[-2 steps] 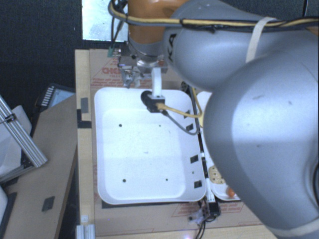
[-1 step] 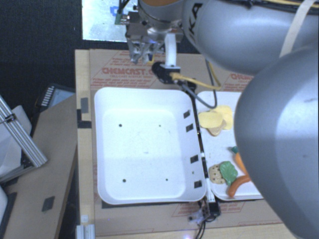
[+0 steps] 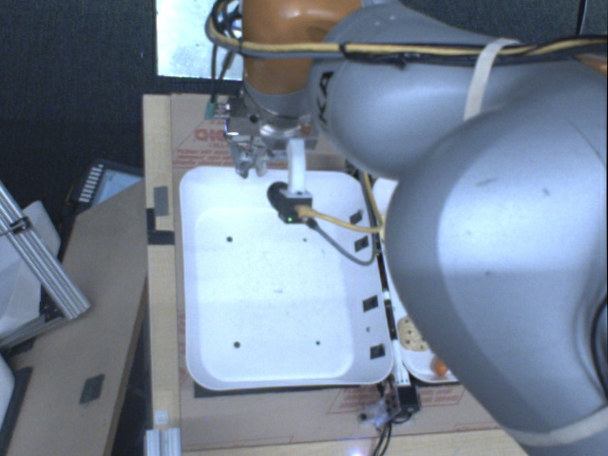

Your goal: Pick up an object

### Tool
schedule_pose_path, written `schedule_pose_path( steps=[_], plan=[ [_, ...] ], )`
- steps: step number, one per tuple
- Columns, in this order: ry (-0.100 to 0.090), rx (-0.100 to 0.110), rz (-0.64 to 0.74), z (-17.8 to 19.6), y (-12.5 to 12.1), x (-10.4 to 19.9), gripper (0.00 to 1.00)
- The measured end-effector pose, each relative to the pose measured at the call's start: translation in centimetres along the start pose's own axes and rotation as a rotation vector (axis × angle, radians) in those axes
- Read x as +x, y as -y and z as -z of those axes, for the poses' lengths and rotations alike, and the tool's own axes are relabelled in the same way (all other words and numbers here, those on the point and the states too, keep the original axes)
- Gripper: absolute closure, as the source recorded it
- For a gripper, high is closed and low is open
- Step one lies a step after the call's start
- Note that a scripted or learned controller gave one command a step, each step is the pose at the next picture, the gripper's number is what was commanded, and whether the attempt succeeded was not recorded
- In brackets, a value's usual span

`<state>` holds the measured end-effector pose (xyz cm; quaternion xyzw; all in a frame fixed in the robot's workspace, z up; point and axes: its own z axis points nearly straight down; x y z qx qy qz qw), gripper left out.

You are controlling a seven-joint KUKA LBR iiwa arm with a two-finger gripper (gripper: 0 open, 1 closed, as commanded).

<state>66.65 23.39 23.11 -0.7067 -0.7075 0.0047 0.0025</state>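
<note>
Object (image 3: 415, 334): lay in right bin (image 3: 410, 373), mostly hidden under arm | end effector (image 3: 249, 166): hovered over left bin (image 3: 275, 283) far rim; you could not tell its state.

End effector (image 3: 249, 164) at the far rim of the shallow white plastic bin (image 3: 275, 350); grey arm (image 3: 494, 217) to its right.

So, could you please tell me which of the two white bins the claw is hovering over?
The left bin, the one in full view; the claw hangs at its far rim. The arm covers most of the right bin.
</note>
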Motion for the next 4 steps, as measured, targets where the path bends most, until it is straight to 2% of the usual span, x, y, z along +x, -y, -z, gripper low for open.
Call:
schedule_pose_path(
  steps=[1,2,3,4],
  plan=[
    [-0.007,-0.021,0.003,9.5,-0.2,0.0,1.0],
    [0.002,0.005,0.001,-13.5,0.1,-0.1,1.0],
    [-0.005,-0.016,-0.001,-7.2,-0.4,-1.9,1.0],
    [-0.006,-0.016,0.004,-3.9,-0.3,-0.4,1.0]
  ],
)
